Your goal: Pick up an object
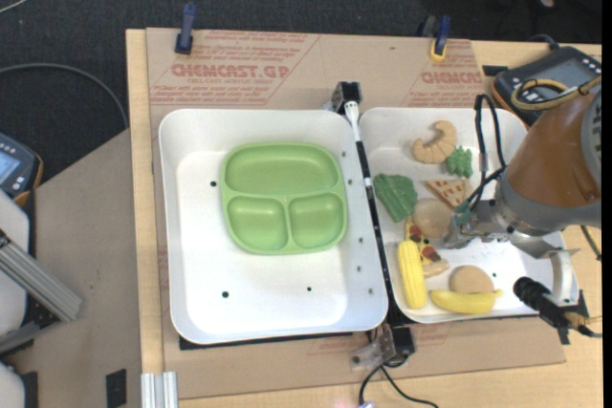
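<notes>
The right bin holds several toy foods. At its back lie a tan croissant and a green broccoli piece. A green leaf and a pizza slice sit mid-bin. At the front are a corn cob, a banana and a tan roll. My gripper is down in this bin, just right of a pale round piece and in front of the pizza slice. Nothing can be seen held in it.
The left bin holds a green divided plate. A small red and yellow piece lies by the corn. The arm's orange band and grey wrist cover the right bin's right side. Blue and yellow clamps grip the board's far edge.
</notes>
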You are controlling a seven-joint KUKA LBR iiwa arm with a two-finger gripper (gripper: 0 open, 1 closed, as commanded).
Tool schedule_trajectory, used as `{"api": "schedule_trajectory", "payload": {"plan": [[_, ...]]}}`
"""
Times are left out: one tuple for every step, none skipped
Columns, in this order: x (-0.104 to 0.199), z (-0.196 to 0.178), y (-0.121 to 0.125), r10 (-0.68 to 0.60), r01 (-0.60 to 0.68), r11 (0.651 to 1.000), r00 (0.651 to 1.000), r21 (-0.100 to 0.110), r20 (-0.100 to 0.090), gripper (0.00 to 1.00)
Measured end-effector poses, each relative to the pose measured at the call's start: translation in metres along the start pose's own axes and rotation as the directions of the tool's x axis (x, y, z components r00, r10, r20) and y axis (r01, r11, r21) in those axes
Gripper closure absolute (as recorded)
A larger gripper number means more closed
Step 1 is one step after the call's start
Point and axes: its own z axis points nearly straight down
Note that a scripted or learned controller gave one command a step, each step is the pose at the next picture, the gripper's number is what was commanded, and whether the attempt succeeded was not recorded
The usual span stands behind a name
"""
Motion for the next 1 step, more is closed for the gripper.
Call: {"api": "schedule_trajectory", "payload": {"plan": [[0.0747,-0.0907,0.0652,-0.01,0.01,1.0,1.0,-0.001,-0.004,1.0]]}}
